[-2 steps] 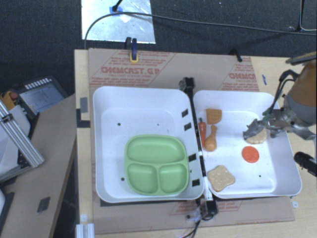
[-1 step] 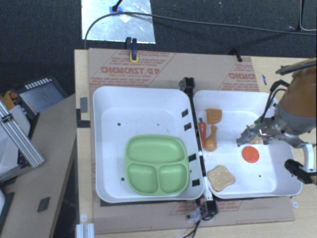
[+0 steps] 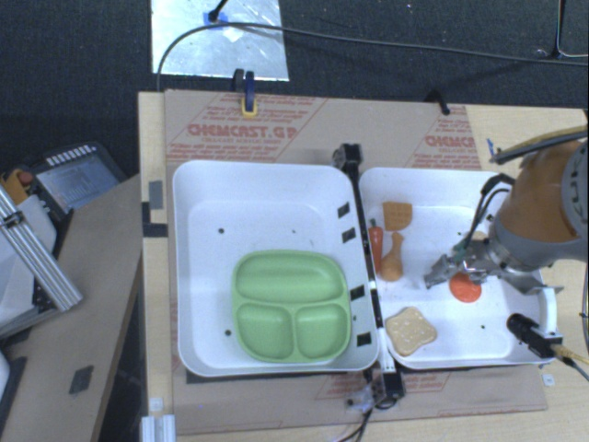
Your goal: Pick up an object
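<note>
Tomato (a small red-orange round thing) lies in the right bin, just under the gripper; whether the jaws are spread or pinching, I cannot tell. Bread sits near the front, a carrot by the divider. A green tray fills the left bin.

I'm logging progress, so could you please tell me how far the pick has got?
Done: the gripper is down in the right bin, beside the orange-red piece. In hand: nothing visibly held. Left: gripping and lifting something; the toast and other food lie on the floor.
</note>
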Robot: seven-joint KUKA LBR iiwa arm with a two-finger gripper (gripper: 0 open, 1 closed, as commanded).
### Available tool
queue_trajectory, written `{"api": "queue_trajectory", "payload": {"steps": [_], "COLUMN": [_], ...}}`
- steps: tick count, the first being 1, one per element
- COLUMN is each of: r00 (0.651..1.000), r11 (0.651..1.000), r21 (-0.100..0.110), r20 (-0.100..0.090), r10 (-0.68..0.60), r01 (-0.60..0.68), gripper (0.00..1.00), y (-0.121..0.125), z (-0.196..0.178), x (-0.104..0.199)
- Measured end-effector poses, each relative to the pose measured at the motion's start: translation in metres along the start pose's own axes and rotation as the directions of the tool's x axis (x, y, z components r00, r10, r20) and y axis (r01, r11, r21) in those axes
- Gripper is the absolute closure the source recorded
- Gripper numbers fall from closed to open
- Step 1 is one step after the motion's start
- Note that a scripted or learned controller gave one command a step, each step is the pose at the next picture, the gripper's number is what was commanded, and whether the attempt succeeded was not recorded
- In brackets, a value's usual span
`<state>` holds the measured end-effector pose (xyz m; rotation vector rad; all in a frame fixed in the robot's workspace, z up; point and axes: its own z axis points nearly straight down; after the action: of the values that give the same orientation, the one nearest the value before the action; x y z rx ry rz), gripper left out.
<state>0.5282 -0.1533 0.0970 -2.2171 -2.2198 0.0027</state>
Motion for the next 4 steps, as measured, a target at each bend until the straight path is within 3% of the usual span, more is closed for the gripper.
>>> {"api": "queue_trajectory", "payload": {"steps": [1, 2, 4], "r00": [1.0, 1.0, 1.0], "r11": [1.0, 1.0, 1.0], "r21": [-0.007, -0.016, -0.011], "r20": [0.002, 0.008, 0.004], "r10": [0.0, 0.0, -0.002], "r01": [0.0, 0.0, 0.002], "gripper": [0.0, 1.0, 1.0], "y": [0.001, 0.004, 0.005], "z": [0.011, -0.002, -0.089], "x": [0.0, -0.002, -0.008]}}
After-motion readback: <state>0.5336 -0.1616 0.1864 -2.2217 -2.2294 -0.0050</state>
